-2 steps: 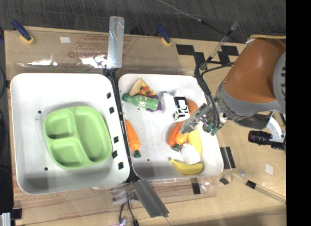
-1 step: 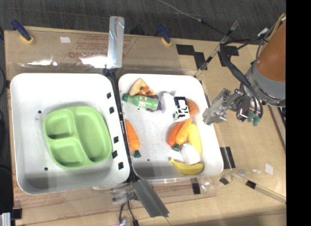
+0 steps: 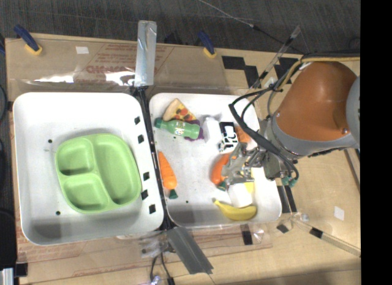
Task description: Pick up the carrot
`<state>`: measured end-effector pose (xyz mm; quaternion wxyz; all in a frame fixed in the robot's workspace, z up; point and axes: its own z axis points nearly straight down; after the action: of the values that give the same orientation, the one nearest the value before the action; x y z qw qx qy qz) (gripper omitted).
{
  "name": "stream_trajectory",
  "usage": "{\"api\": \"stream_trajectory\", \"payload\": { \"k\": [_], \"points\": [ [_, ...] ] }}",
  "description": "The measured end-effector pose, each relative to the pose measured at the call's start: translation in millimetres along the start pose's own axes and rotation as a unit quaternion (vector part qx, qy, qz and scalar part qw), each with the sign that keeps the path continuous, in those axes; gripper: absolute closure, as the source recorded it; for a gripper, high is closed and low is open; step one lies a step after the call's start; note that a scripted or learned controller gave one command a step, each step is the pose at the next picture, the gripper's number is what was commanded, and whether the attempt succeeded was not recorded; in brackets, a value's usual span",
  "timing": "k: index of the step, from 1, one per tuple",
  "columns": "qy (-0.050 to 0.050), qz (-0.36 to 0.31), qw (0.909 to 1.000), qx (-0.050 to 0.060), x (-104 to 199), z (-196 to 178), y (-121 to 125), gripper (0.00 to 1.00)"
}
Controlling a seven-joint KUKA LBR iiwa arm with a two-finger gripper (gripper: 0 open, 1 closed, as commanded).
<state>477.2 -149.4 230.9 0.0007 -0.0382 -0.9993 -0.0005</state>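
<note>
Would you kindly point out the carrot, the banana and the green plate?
carrot (image 3: pixel 166 170): camera view, middle of its orange body.
banana (image 3: pixel 235 211): camera view, middle of its curve.
green plate (image 3: pixel 98 171): camera view, central divider.

Two bins are set side by side on the worktop (image 3: pixel 318 216); the left bin (image 3: pixel 30 112) holds a divided plate (image 3: pixel 98 171) at its centre; in the right bin (image 3: pixel 190 213) a carrot (image 3: pixel 166 171) lies along the wall at 9 o'clock; a bottle (image 3: pixel 179 129) lies at 11 o'clock, with a pizza slice (image 3: pixel 178 110) just behind it; a banana (image 3: pixel 235 211) is found at 5 o'clock; the claw (image 3: pixel 236 168) is placed right of centre, above the banana.
</note>
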Motion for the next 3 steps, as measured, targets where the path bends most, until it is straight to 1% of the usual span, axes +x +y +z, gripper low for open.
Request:
{"api": "stream_trajectory", "payload": {
  "k": [1,2,3],
  "points": [
    [-0.004,-0.090,0.9960,0.002,-0.4,-83.6,7.8,1.00],
    [0.000,-0.313,0.9498,0.000,-18.9,-5.0,-1.8,1.00],
    [-0.003,-0.403,0.9154,0.003,-71.8,-102.3,17.6,1.00]
  ]
}}
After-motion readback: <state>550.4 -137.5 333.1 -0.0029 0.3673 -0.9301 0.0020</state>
